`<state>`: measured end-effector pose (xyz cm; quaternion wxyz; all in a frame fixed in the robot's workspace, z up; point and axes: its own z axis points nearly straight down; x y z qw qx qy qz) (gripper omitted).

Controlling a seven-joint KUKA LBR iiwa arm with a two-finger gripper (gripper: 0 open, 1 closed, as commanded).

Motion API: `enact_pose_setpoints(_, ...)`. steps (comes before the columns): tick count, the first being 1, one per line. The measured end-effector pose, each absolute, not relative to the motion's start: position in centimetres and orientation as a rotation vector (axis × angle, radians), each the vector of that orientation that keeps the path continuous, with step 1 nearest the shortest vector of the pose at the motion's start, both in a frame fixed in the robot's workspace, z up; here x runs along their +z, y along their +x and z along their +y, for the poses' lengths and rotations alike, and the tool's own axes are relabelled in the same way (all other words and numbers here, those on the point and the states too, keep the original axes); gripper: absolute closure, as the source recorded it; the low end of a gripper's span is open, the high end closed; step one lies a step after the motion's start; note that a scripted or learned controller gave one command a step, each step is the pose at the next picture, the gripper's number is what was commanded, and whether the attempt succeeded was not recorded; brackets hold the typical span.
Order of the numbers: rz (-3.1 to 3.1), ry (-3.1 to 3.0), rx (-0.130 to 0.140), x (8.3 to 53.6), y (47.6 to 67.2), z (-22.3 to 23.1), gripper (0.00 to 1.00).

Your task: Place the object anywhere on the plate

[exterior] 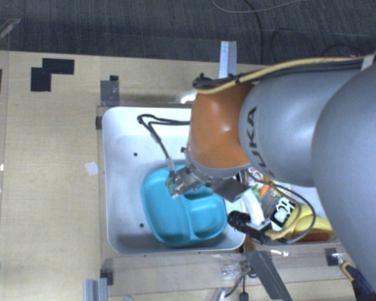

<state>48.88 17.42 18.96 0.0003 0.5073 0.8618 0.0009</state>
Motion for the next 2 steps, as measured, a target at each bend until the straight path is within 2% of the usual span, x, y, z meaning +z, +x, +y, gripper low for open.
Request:
enact_pose_setpoints(1,2.705,1.595,0.003,19.0,48.9,17.4,0.00)
enact_pose_setpoints(2,2.703,1.594,0.009,20.0,49.1,17.4,1.00)
